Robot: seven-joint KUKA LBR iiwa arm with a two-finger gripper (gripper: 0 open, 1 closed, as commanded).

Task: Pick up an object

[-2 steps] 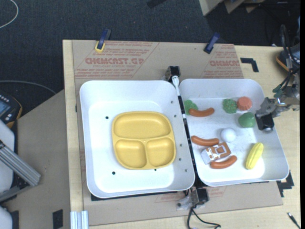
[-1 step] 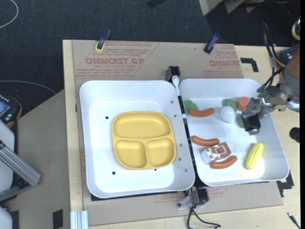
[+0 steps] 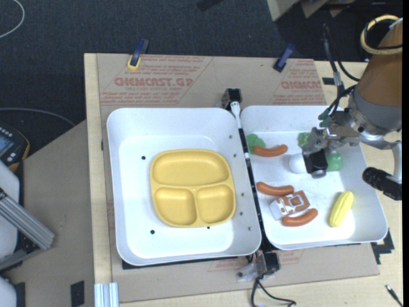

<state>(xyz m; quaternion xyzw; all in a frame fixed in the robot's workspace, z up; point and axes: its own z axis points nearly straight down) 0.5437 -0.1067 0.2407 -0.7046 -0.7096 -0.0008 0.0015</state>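
Note:
The right bin point(image 3: 358, 235) holds several toy foods: three sausages point(image 3: 270, 149) point(image 3: 275, 188) point(image 3: 299, 218), a yellow corn cob point(image 3: 340, 208), a small brown and white packet point(image 3: 291, 203), a white egg-like piece point(image 3: 297, 164) and green pieces point(image 3: 254, 140) point(image 3: 333, 162). My gripper point(image 3: 315, 163) hangs low over the upper middle of that bin, between the white piece and the green piece beside it. Its dark fingertips point down, and nothing shows held between them.
The left bin point(image 3: 128, 190) holds a yellow divided plate point(image 3: 192, 187). Black clips point(image 3: 231, 97) point(image 3: 267, 259) sit at the seam between the bins. The arm's orange band point(image 3: 383, 56) and grey wrist fill the upper right. Cardboard lies under both bins.

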